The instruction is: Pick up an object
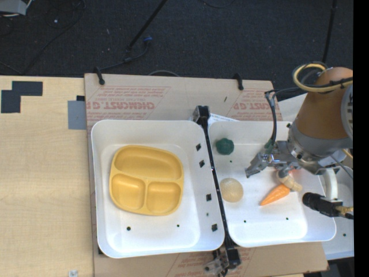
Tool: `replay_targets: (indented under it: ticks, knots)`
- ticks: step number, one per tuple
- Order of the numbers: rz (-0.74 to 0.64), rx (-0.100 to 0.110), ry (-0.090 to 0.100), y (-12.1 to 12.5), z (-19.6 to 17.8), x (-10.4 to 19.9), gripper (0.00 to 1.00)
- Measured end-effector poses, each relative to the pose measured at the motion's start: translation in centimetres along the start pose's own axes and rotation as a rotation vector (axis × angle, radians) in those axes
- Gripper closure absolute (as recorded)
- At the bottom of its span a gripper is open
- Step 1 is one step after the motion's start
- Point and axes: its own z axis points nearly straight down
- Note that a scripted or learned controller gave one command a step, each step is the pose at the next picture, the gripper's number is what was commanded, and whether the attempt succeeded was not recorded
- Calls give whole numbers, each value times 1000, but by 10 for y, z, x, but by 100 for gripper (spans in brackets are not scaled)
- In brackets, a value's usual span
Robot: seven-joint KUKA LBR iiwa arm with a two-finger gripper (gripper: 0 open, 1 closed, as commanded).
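My gripper (270,167) hangs low over the right bin (271,235), near its middle right, open with nothing between its fingers. An orange carrot (275,195) lies just below it, with a small beige piece (292,183) at its upper end. To the left of the gripper, a pale round object (232,189) rests near the bin's left wall. Farther back in the same bin sits a dark green lump (225,146).
The left bin (115,235) holds a yellow divided plate (147,179). A black divider (210,178) runs between the two bins. Brown cardboard (150,100) lies under the bins, with a wooden bench top (40,178) to the left.
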Motion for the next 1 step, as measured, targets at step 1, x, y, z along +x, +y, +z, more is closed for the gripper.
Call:
replay_targets:
  ticks: [1]
  knots:
    - [-2,-13,-1,3,-6,0,0]
